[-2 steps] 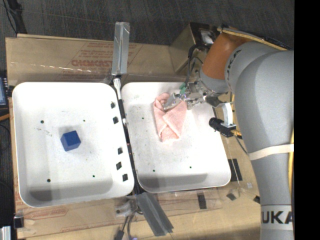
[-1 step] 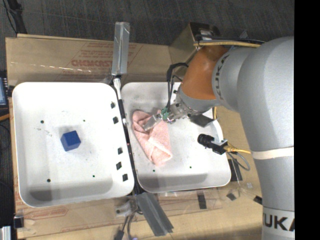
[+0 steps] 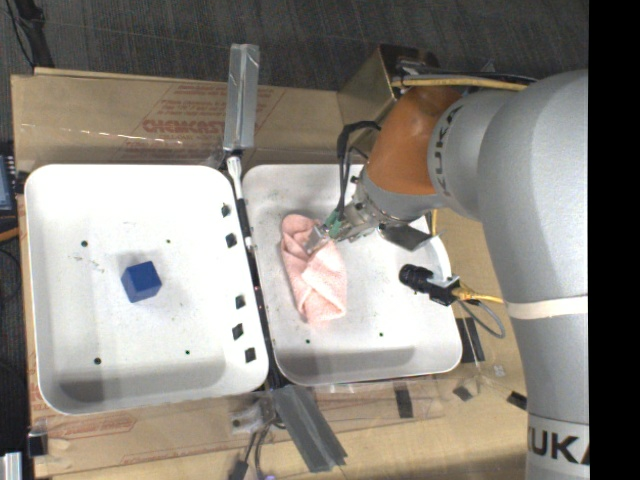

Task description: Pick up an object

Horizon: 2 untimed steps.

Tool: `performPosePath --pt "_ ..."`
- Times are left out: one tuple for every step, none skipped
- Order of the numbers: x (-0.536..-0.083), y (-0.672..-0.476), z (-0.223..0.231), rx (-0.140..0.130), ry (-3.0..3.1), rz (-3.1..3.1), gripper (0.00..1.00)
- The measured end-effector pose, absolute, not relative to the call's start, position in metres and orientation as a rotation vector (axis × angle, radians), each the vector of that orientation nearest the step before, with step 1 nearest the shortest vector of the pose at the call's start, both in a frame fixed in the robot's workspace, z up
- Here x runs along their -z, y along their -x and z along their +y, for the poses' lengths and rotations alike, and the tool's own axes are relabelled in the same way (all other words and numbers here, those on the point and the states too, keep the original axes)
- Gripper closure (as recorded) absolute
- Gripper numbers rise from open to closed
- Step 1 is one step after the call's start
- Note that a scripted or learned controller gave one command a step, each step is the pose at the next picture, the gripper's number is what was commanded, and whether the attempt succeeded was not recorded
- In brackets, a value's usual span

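So my hand (image 3: 328,232) is down on the pink cloth (image 3: 315,273) in the right bin (image 3: 400,353), can't tell its state. Next up: pinch and lift straight.

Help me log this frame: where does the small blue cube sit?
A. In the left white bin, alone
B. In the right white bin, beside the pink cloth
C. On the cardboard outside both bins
A: the small blue cube rests on the floor of the left shallow white bin, while the crumpled pink cloth lies in the right white bin.
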State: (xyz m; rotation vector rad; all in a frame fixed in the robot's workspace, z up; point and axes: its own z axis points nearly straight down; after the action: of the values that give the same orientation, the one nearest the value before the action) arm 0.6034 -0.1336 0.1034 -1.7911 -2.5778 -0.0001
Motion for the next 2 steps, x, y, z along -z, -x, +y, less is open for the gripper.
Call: performPosePath --pt "-0.1035 -0.6034 -0.1336 0.0 1.791 -2.578 0.0" --pt "-0.1132 -0.6036 -0.1335 -0.002 1.786 -2.581 1.0"
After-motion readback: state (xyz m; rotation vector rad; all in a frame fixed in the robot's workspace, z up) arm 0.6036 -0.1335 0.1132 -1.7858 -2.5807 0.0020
